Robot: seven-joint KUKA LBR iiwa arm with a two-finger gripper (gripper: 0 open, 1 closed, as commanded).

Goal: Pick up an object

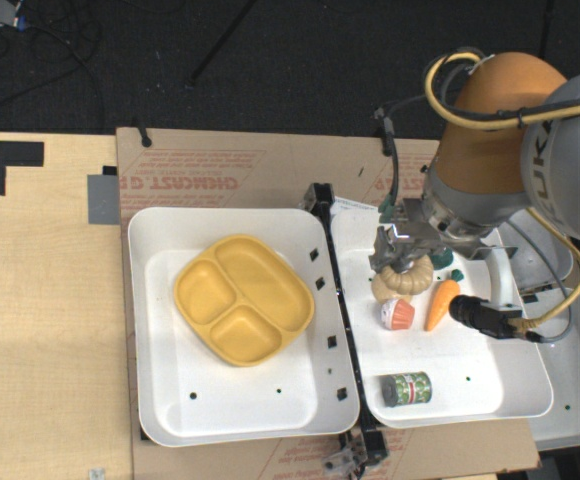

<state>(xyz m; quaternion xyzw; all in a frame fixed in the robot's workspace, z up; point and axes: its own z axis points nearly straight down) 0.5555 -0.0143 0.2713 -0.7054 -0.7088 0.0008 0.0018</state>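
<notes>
- A small can (407, 389) lies on its side at 6 o'clock in the right bin (510, 393).
- The hand (402, 258) sits down on a tan squash (402, 281); its grip cannot be judged.
- Carrot (440, 305) at the squash's 4 o'clock.
- Yellow 3-part plate (243, 297) in the left bin (165, 388).

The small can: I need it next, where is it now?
The small can lies on its side near the front edge of the right bin, below the carrot, apart from the other items.
</notes>
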